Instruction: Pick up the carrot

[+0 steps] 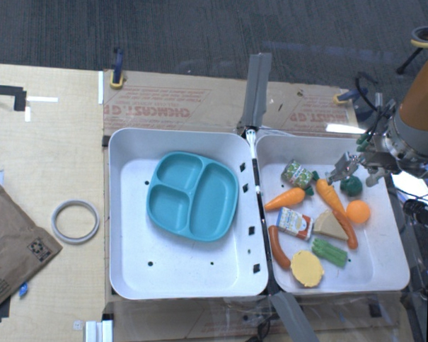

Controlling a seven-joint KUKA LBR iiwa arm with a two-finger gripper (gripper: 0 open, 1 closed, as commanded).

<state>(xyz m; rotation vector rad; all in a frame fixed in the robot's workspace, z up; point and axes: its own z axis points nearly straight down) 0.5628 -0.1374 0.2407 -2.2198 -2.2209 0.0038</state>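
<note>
Two orange carrots lie in the right bin [400,278]. A short one [285,199] rests near the bin's left wall, pointing left. A longer one [331,195] lies slantwise at the middle, its thick end towards the back. My gripper [356,174] hovers over the back right part of this bin, just right of the long carrot's thick end. Its fingers [339,169] are spread open with nothing held, and a dark green toy [352,185] sits just below them.
The right bin also holds a green leafy packet [297,174], an orange ball [358,211], a cheese wedge [330,225], a small carton [293,222], a red sausage [279,247], a green piece [329,252] and a yellow disc [307,269]. A teal divided plate [193,196] lies in the left bin [125,269]. A tape ring [75,220] sits on the bench.
</note>
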